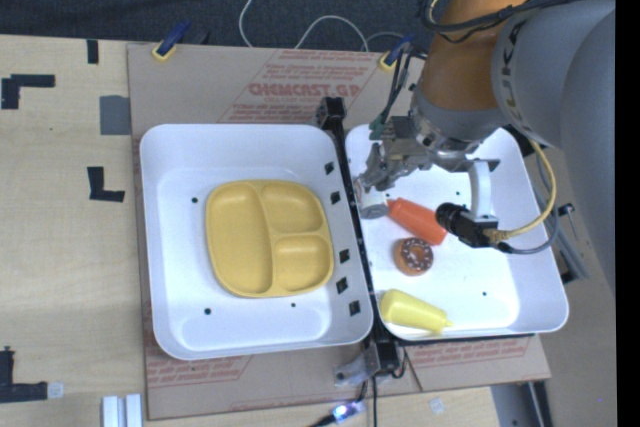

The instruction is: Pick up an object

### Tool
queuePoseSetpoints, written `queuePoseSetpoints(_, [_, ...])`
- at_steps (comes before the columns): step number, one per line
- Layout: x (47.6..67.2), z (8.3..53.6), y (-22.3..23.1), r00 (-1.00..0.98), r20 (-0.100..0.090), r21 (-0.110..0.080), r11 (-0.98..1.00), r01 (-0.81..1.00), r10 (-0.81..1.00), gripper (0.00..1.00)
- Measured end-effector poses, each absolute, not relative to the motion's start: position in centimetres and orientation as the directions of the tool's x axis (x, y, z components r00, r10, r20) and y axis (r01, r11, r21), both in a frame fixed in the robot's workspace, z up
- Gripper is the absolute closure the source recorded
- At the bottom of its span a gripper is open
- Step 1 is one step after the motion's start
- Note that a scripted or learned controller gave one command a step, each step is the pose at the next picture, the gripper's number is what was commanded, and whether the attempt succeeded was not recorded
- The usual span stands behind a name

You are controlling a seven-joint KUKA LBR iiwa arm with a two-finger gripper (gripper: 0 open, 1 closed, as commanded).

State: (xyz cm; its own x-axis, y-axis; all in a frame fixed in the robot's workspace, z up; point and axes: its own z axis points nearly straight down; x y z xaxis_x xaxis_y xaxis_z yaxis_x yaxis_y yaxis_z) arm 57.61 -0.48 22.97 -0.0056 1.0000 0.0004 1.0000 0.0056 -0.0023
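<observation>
In the right bin lie an orange carrot-shaped piece, a brown sprinkled donut and a pale yellow wedge. My gripper hangs low over that bin's left side, close to the divider. It sits just left of the carrot piece's near end, and I see nothing held in it. The left bin holds a yellow divided plate.
The bins stand side by side on a cardboard sheet with black clips along the shared wall. The grey and orange arm covers the right bin's back part. White cables run behind the bins.
</observation>
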Motion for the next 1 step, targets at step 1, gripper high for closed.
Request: queuePoseSetpoints(1, [58.84, 22.98, 5.89, -0.008, 0.002, -0.001, 0.008, 1.000, 1.000, 1.00])
